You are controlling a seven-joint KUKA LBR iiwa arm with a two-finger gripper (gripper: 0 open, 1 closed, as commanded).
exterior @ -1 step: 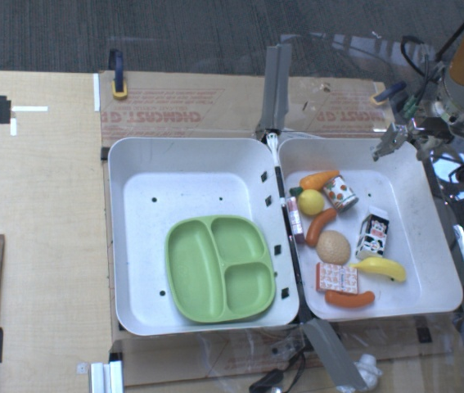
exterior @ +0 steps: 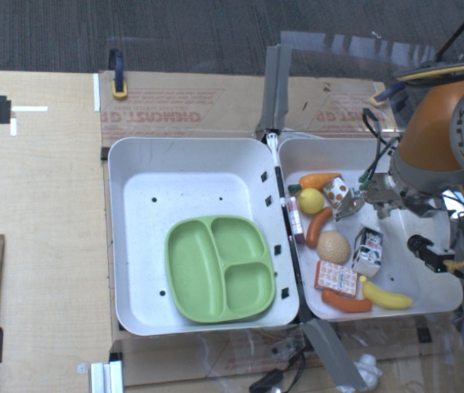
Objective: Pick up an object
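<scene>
Since the tool sits low in the right bin, you should read every position below from its tip.

Tool: your tool (exterior: 348, 207) hangs at the end of the grey arm (exterior: 436, 150), down among the food items in the right bin (exterior: 436, 301). You cannot tell from this view whether its fingers are apart or together, and nothing visibly sits between them.

Nearest thing: the small red and white spotted piece (exterior: 337, 190) lies just beside the tip, on the side away from the arm. I judge it the likeliest target.

Beyond it: the lemon (exterior: 311, 200) and the carrot (exterior: 320, 180) lie farther out the same way, towards the wall between the bins.

Below the tip: the red sausage (exterior: 318, 225) lies close, its long axis slanting up towards the tool; the egg (exterior: 334, 247) sits past it.

Arm side: the small carton (exterior: 368, 250) stands near the tip, towards the front of the bin.

Far front: the banana (exterior: 387, 295) and snack packet (exterior: 336, 278) are well apart from the tool.

Other bin: the green divided plate (exterior: 219, 267) lies in the left bin (exterior: 133, 219), well away.

Key relation: you would need only a short shift away from the arm to centre over the spotted piece.
</scene>
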